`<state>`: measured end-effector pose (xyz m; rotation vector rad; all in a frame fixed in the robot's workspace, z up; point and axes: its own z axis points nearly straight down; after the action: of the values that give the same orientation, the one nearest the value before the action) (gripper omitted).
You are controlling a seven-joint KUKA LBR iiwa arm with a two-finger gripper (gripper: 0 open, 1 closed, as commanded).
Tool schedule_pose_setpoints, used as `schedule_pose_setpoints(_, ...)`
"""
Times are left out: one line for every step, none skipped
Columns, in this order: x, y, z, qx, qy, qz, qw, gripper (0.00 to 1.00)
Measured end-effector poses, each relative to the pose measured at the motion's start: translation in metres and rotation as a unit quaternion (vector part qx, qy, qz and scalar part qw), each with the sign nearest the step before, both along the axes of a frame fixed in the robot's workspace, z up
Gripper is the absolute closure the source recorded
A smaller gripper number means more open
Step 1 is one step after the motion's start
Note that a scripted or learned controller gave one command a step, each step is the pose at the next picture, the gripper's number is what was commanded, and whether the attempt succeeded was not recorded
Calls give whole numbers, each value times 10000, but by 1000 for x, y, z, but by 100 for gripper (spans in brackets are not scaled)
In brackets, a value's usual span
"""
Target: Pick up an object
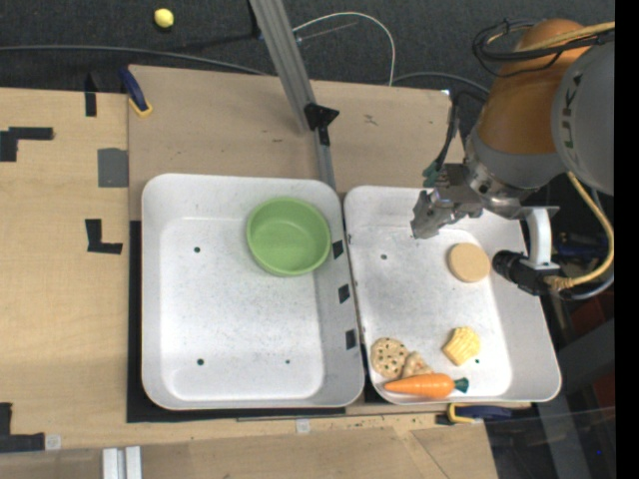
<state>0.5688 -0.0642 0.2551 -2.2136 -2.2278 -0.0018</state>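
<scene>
White bins, two of them side by side on the table; left bin carries a green bowl up near its far-right corner, upright, mouth open to the camera; right bin carries the rest. Tool hangs over the right bin's far-left part, grey arm w/ orange band coming in from the right; fingers point down and look dark and bunched, can't tell if they're apart or closed; nothing visible between them. Just right of the tool, apart from it, lies a tan round disc, flat on the bin floor. Down at the near edge: a round cookie, a yellow wedge-like piece to its right, and an orange carrot w/ green tip lying across the near rim, just below both. Off the table, far left, a small yellow ball on the dark floor.
</scene>
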Motion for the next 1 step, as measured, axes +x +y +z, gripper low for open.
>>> schedule_pose_setpoints(21,59,1,1,3,6,10000,100)
